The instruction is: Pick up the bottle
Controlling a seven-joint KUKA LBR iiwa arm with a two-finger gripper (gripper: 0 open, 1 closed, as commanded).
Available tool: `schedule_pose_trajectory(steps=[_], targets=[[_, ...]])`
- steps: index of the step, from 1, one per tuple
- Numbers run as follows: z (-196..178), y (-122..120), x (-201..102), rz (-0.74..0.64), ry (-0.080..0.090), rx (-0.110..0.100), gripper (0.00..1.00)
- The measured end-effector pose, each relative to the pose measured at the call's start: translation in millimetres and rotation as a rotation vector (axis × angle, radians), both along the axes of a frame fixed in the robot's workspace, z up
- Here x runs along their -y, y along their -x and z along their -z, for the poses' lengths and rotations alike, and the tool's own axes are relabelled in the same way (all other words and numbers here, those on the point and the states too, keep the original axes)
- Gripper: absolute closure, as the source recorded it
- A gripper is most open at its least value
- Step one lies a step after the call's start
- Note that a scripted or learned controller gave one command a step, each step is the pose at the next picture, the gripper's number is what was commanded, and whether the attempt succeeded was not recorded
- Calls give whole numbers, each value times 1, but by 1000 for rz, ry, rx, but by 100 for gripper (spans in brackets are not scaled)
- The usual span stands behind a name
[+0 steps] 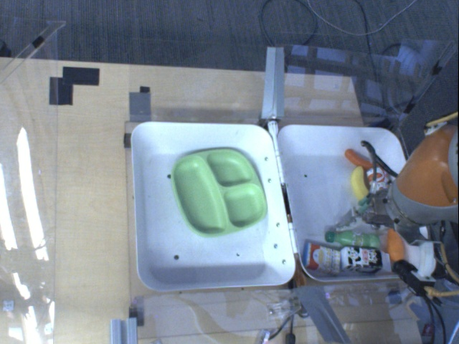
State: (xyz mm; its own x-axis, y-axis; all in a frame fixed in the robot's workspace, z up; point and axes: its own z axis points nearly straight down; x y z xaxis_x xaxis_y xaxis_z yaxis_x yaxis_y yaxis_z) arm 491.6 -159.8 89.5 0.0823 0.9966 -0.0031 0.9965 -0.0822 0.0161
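Bench (pixel 86 192): pale wood surface, bearing both bins; it stretches well away from the gripper on the far side of the left-hand bin.

Left bin (pixel 154 256): shallow, white, square with rounded corners, well apart from the gripper.

Right bin (pixel 315 192): shallow, white, the one the arm reaches into; the gripper hangs over its near right part.

Arm (pixel 434 170): grey with an orange band, entering at the right edge, directly above and behind the gripper.

Green tray (pixel 219 190): three compartments, lying in the middle of the left bin, far from the gripper.

Bottle (pixel 343 256): lies on its side along the near wall of the right bin, white label with dark print, red end pointing away from the arm. It sits just below the gripper; contact cannot be told.

Green item (pixel 351 238): slender, lying between bottle and gripper.

Yellow item (pixel 358 183): just beyond the gripper, with an orange item (pixel 356 157) past it.

Gripper (pixel 373 210): metal parts crowded together; whether released or clenched cannot be told.
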Motion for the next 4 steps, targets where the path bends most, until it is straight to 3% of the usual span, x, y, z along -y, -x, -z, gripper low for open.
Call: schedule_pose_trajectory(steps=[1,2,3,4], targets=[[0,0,-55,224,-6,0,0],[0,-1,-67,-98,2,3,0],[0,0,-33,50,-5,-2,0],[-12,-3,-33,46,-4,5,100]])
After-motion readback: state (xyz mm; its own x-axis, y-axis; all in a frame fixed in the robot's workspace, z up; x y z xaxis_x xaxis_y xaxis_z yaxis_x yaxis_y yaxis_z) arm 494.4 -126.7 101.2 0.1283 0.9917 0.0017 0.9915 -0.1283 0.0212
